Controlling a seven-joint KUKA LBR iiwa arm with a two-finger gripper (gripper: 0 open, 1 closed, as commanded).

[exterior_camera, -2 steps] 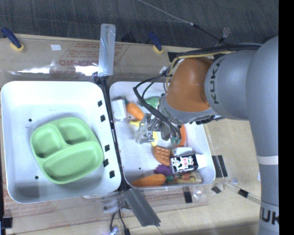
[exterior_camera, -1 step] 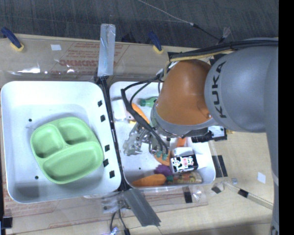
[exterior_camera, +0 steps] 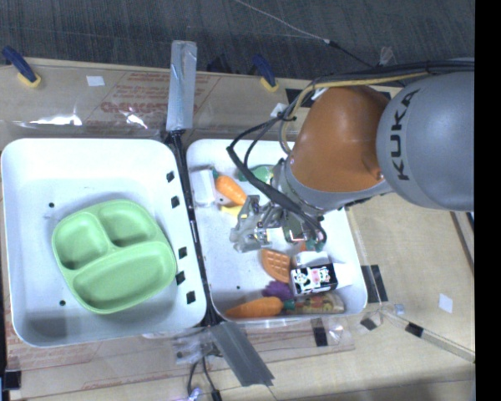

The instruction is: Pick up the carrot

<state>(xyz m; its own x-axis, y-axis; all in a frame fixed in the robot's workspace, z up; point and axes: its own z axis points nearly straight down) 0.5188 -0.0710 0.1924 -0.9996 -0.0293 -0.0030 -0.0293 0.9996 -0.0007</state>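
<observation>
Your metal gripper (exterior_camera: 252, 226) hangs low in the right shallow white bin (exterior_camera: 223, 261), likely lining up a grasp; you cannot tell whether it is spread or closed. The small orange tapered plastic carrot (exterior_camera: 229, 189) lies free at its eleven o'clock, just beside it.

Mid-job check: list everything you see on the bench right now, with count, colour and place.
left bin: one, white, view's left
right bin: one, white, beside it
divided plate: one, green, in left bin
carrot: one, orange, long, along right bin's lower edge
orange piece: one, orange, right bin's upper part
ridged piece: one, orange-brown, just below the claw
purple piece: one, purple, by the carrot's right end
green piece: one, green, partly hidden under the arm
arm: one, grey with orange band, from the right
claw: one, metallic, over right bin's middle
</observation>
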